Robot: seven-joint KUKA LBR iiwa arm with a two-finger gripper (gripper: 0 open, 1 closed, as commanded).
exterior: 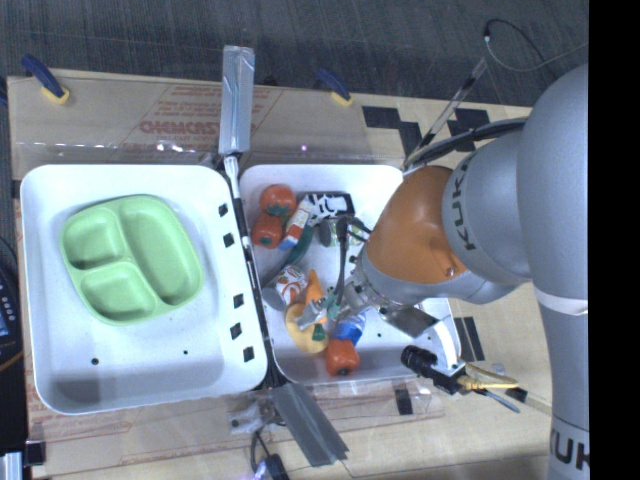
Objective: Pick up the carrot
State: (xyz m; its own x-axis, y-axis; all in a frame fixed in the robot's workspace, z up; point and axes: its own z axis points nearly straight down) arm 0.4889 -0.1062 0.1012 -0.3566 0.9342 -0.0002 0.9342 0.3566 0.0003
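Right bin (300,183): carrot (315,290) just left of fingers (338,311); their state unclear.

Robot lab: KUKA arm (520,208), bins (40,268)

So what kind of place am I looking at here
Most likely a robotics lab test bench, not a kitchen: a grey and orange arm reaches over two white bins clamped to a board, one holding a green divided plate, the other a jumble of toy food.
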